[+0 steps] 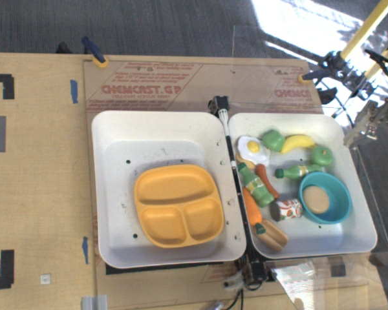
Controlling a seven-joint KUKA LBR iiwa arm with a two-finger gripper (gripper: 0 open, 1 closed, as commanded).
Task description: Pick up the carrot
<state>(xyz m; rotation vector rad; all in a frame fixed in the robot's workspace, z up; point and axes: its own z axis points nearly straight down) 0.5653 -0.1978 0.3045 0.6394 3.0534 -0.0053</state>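
The carrot [253, 212] is a small orange piece with a green end pointing toward the front. It lies along the left wall of the right bin [359, 228], near the front. A green bottle [258, 186] lies just behind it, and a red and white can [288, 208] sits to its right. A tan bread-like piece [273, 236] touches its front end.
The right bin also holds a fried egg [251, 149], a green pepper [272, 139], a banana [298, 143], another green bottle [291, 172] and a teal bowl [324, 197]. A yellow divided plate [179, 204] lies in the left bin [110, 173].
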